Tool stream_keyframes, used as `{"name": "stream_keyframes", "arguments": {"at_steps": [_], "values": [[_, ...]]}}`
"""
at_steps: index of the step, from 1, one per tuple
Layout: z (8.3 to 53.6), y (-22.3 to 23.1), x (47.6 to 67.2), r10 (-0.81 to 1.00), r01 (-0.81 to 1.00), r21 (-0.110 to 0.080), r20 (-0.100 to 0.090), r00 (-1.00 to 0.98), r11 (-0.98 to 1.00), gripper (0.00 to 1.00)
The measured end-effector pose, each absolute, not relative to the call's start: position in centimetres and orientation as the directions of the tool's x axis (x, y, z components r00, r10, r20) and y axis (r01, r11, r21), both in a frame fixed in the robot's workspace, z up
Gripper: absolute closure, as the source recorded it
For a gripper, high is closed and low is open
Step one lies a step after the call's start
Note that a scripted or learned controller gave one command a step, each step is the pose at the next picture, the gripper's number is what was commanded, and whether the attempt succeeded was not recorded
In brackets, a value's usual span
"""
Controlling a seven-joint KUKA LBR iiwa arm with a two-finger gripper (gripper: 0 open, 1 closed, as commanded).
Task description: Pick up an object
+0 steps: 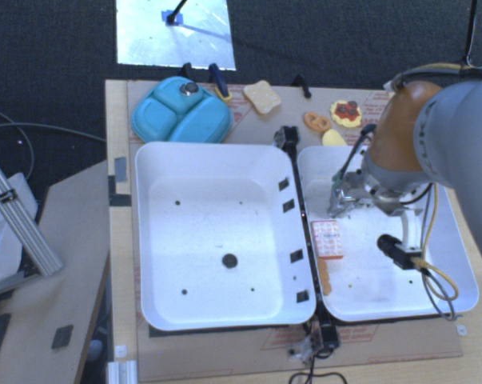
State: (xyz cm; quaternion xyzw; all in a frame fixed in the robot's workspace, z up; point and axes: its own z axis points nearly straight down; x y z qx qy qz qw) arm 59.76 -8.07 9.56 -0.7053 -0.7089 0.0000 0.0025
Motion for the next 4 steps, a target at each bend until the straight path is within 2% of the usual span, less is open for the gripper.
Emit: {"name": "stream_keyframes", "arguments": {"at_steps": [1, 2, 3, 4], "values": [[8.8, -8.5, 52.9, 1.0, 1.0, 0.014, -0.002, 0.001, -0.001, 1.0], [19.1, -2.4, 56.1, 1.0, 1.0, 0.014, 0.001, -0.012, 0.012, 1.0], [18.4, 1.5, 51.3, 1.0, 1.0, -0.002, 0.002, -0.007, 0.007, 1.0], [18.4, -2.6, 48.6, 1.0, 1.0, 0.0, -0.001, 0.003, -0.003, 1.0]]}}
